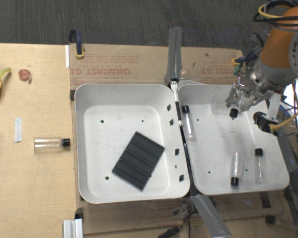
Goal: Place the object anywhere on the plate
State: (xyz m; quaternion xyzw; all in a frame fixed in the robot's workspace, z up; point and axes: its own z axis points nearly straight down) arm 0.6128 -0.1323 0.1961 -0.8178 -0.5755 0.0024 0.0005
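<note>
a clear vial (pixel 227 108) looks pinched in the gripper (pixel 237 104), lifted over the right bin (pixel 275 182). the dark ribbed plate (pixel 138 160) sits well off to its lower left; transfer and placing are left.

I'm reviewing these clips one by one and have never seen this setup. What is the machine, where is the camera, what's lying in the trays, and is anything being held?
One camera looks down at a slant on a bench with two shallow white bins. The grey arm with an orange band enters from the right; its gripper sits over the upper part of the right bin. A clear vial with a black cap appears at the fingers, but the view is too cluttered to say whether it is gripped.

The left bin holds a dark ribbed plate, the target. The right bin holds three more clear vials: one by its left wall and two near the front. Another vial lies on the bench left of the bins.
</note>
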